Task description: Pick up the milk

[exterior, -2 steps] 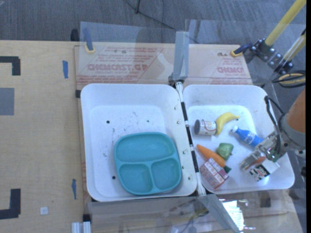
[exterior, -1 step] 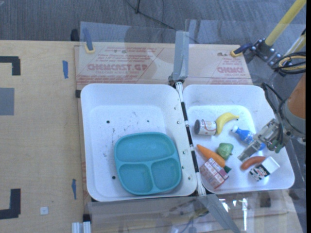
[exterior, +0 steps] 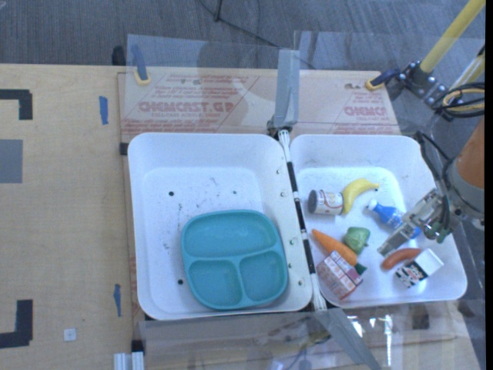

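So the milk (exterior: 418, 270), a small white carton with black patches, is lying in the front right corner of the right bin (exterior: 439, 156), just beside a red sausage-looking thing (exterior: 400, 257). The gripper (exterior: 394, 241) hangs just above that, near a blue bottle (exterior: 385, 212); honestly can't tell if it's apart or closed. The only writing I can read is "CHEMCAST GP" on the sheet (exterior: 189, 105) behind the bins. The labels are too blurry.

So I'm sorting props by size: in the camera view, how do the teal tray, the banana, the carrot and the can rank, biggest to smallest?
1. Teal divided tray, by far the largest.
2. Banana and carrot: they look about alike in length, so I won't rank them.
3. Can, the shortest, lying on its side.
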Motion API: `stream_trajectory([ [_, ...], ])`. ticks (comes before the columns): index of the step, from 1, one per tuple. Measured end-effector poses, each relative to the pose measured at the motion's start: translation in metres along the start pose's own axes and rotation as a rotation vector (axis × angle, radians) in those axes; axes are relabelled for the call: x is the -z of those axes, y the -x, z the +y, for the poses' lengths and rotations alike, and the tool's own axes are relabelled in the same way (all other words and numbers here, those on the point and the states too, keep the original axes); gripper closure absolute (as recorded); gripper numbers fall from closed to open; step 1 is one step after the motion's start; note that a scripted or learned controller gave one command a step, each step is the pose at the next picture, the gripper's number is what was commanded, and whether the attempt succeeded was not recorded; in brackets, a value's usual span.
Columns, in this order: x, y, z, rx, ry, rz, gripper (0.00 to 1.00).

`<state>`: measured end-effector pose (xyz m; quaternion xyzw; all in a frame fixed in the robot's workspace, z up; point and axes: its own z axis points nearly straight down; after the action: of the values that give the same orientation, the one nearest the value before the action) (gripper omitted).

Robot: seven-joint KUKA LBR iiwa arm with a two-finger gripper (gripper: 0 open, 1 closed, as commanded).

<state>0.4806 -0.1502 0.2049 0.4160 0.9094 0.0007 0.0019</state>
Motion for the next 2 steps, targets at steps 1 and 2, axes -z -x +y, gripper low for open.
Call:
stream_trajectory([
  [1,-0.024,-0.008,0.014,-0.033,-0.001,0.002,0.00],
  [2,0.179,-0.030,0.049,-0.075,0.000,-0.001,0.00],
])
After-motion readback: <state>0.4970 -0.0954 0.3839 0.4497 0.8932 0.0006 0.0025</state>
